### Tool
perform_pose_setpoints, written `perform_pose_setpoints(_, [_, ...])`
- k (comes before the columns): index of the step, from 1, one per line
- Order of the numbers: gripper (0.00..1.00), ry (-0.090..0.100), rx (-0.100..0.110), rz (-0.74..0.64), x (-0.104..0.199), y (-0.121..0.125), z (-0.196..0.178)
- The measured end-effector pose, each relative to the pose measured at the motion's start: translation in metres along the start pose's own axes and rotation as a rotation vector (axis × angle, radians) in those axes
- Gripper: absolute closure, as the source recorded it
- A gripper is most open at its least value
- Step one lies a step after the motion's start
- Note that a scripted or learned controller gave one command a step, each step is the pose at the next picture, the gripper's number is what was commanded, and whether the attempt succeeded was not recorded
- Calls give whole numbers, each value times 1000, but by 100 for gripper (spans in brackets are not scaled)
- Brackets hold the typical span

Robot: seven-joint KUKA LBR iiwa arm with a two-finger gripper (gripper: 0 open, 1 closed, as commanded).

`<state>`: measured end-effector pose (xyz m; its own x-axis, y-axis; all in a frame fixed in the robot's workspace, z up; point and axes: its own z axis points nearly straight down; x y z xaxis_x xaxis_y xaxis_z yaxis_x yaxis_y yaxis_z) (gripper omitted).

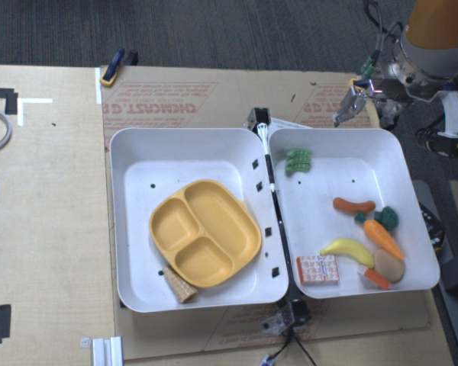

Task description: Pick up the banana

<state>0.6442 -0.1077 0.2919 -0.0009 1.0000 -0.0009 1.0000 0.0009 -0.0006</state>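
Observation:
The yellow banana [348, 250] lies in the lower right part of the right bin [328, 185], with its ends curving down. It lies between a red-and-white box [318, 269] and a brown rounded piece [389, 265]. My gripper [401, 90] hangs under the orange-banded wrist at the top right, above the bin's far right corner. It is well away from the banana and nothing shows in it.
Near the banana lie a carrot [383, 239], a sausage [354, 203], a dark green piece [387, 217] and a small orange bit [376, 279]. A leafy green [297, 161] sits far left. The left bin [137, 181] holds a yellow divided plate [205, 232] and a cracker [179, 287].

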Motion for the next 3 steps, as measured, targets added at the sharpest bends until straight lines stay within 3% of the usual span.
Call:
perform_pose_setpoints(1, [0,0,-1,-309,-36,-69,63])
perform_pose_setpoints(2, [0,0,-1,-549,-25,-122,126])
perform_pose_setpoints(3, [0,1,-1,-550,6,-166,149])
